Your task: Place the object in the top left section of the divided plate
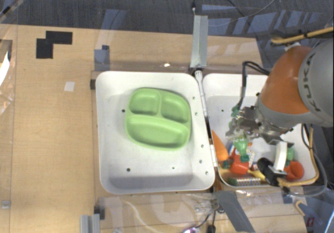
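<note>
- Several small toys (244,166) lie heaped at the near end of the right bin (222,96). Which one is meant as the object I cannot say, though a green piece (241,147) sits right under the tool.
- An orange carrot (220,149) lies along that bin's left wall, with a red cup (239,165) just beside it.
- The tool (241,131) hangs low over the heap on the grey and orange arm (289,91). Whether it is wide, narrow or holding anything I cannot tell from here.
- The green divided plate (156,135) rests in the left bin (112,174), with no toy in it yet.
- Its top left section (144,101) lies well to the left of the tool and a little farther back, so I reckon the carry must run leftward across the wall between the bins.
</note>
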`<move>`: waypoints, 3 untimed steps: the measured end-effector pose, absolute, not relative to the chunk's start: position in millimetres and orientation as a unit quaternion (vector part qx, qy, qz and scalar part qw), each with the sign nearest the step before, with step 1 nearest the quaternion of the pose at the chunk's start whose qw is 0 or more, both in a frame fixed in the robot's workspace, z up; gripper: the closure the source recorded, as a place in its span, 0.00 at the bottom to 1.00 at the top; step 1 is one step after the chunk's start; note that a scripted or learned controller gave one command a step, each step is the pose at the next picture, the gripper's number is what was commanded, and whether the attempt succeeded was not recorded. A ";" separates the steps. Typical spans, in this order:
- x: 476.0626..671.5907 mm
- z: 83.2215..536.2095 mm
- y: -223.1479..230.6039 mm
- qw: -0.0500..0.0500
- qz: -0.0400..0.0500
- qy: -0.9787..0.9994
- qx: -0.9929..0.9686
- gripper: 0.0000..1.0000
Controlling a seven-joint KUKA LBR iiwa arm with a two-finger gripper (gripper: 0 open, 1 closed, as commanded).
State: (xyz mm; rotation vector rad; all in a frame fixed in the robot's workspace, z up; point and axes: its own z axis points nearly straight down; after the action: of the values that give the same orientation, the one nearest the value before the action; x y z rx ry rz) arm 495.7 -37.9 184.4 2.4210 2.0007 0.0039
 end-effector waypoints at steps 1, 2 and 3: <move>496.6 184.4 -24.2 0.000 0.001 0.645 0.764 1.00; 559.1 184.5 -15.8 0.001 0.001 0.625 0.781 1.00; 542.5 239.3 33.5 0.001 0.001 0.599 0.801 1.00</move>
State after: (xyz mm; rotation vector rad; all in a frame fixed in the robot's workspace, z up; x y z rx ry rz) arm 542.5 33.5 239.3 2.5145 1.8811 0.0032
